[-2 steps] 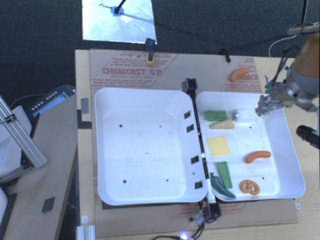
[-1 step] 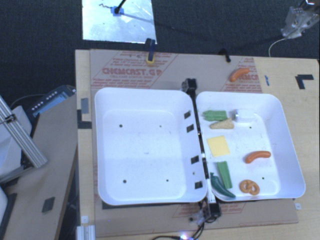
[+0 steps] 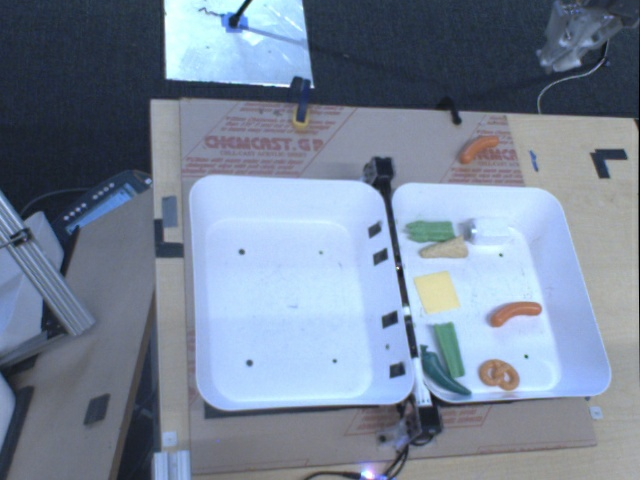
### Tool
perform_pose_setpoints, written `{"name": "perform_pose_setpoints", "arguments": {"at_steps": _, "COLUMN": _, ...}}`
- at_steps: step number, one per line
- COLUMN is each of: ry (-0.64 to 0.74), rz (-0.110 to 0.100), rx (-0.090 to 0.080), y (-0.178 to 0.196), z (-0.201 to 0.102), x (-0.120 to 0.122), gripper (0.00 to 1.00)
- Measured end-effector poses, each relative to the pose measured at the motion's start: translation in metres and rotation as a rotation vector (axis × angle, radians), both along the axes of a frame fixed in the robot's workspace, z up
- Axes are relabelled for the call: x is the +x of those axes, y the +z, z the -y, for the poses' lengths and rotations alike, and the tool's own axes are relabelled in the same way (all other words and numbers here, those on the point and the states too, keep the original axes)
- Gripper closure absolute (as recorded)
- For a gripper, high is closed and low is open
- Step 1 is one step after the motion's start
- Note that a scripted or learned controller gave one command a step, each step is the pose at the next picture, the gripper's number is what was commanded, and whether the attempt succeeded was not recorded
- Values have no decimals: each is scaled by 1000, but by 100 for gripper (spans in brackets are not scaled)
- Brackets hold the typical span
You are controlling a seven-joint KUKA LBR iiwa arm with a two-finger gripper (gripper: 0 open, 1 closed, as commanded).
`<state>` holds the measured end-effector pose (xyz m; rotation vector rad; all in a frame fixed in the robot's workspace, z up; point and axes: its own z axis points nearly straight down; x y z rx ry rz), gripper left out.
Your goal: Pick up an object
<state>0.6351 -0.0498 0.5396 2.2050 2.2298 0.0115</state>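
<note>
The right bin (image 3: 560,268) holds several toy foods: a green leafy piece (image 3: 430,230), a tan wedge (image 3: 444,251), a pale clear item (image 3: 490,232), a yellow square slice (image 3: 436,292), an orange sausage (image 3: 515,313), a green stick (image 3: 448,344), a dark green pepper (image 3: 443,375) and a pretzel (image 3: 498,373). My gripper (image 3: 574,36) is at the top right corner, high and well beyond the bench's far edge, away from every object. Nothing is visible in it.
The left bin (image 3: 290,288) lies beside the right one, with black clips (image 3: 385,258) along the shared wall. A second orange sausage (image 3: 479,149) lies on the cardboard behind the right bin. A blue-yellow clamp (image 3: 299,103) and a shiny sheet (image 3: 237,28) sit at the back left.
</note>
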Motion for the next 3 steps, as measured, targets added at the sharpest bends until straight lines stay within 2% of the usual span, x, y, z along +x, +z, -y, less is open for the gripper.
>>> {"name": "perform_pose_setpoints", "arguments": {"at_steps": 1, "ry": 0, "rz": -7, "rx": 1, "y": -4, "z": -66, "x": -44, "gripper": 100}}
{"name": "perform_pose_setpoints", "arguments": {"at_steps": 2, "ry": 1, "rz": -19, "rx": 0, "y": -106, "z": -139, "x": -66, "gripper": 100}}
{"name": "perform_pose_setpoints", "arguments": {"at_steps": 3, "ry": 1, "rz": -1, "rx": 4, "y": -40, "z": -215, "x": -72, "gripper": 100}}
